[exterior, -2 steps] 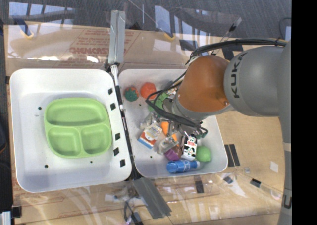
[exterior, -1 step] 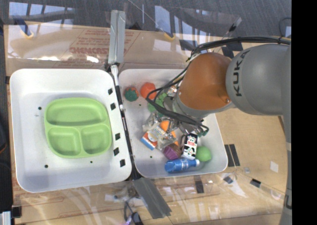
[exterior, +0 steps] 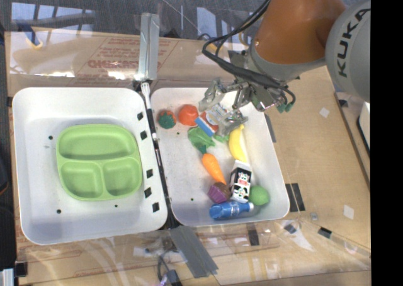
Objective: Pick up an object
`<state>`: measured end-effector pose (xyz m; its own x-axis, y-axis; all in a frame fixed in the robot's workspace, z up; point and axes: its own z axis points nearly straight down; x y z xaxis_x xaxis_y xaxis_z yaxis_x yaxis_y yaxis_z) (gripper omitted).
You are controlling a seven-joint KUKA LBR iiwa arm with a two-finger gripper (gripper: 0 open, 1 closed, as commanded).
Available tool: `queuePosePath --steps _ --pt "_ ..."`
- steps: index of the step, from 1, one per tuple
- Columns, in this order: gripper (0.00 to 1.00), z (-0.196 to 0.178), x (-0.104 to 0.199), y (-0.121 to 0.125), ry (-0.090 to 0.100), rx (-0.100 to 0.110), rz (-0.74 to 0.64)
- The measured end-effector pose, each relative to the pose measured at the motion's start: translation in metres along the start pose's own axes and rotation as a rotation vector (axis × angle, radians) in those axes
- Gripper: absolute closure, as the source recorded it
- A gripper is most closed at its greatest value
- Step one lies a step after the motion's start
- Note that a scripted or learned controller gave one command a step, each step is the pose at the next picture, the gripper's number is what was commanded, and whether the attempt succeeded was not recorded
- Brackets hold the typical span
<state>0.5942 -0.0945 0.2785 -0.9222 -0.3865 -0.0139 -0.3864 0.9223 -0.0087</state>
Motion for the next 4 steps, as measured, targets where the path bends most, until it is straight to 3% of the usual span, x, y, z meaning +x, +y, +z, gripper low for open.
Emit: queuePosePath --steps 1,2,3,4 --pt "0.0 0.005 0.002 0.001 0.008 -0.005 0.001" --pt "0.0 0.082 0.053 0.028 0.018 -0.013 -0.099" --pt "0.0 0.179 0.052 0.006 0.002 -0.002 -0.051" --pt "1.0 0.166 0.046 0.007 -0.01 0.001 -0.06"
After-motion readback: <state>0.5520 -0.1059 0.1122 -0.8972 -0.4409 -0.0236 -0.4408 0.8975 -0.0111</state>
